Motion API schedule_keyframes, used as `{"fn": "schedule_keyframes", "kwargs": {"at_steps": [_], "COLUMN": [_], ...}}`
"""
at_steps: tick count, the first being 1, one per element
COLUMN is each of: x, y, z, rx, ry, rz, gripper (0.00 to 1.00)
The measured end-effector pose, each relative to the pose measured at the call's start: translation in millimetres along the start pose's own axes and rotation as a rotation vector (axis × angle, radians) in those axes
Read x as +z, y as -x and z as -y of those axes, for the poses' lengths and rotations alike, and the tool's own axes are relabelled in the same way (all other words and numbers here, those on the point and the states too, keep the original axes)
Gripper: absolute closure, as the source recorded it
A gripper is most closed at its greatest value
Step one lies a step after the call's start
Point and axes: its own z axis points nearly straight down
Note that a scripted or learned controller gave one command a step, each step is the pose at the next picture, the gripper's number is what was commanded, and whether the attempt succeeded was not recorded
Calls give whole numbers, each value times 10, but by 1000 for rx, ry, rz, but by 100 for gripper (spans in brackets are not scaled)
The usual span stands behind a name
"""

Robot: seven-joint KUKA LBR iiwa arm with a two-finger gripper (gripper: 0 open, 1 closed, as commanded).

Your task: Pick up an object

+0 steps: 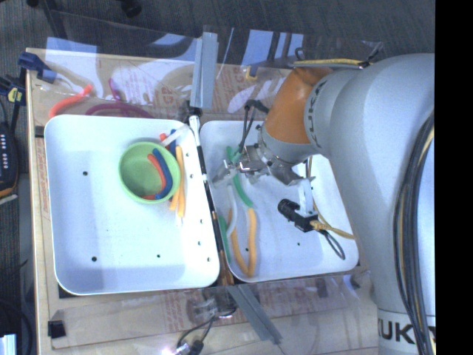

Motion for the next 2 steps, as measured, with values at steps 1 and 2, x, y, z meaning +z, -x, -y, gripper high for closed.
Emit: {"fn": "schedule_keyframes", "kwargs": {"at_steps": [1, 2], "x": [-100, -1185], "y": [-7, -244], "z": [-6, 193], "rx": [-3, -100], "ry": [1, -1], "rz": [0, 0], "gripper": [100, 100]}}
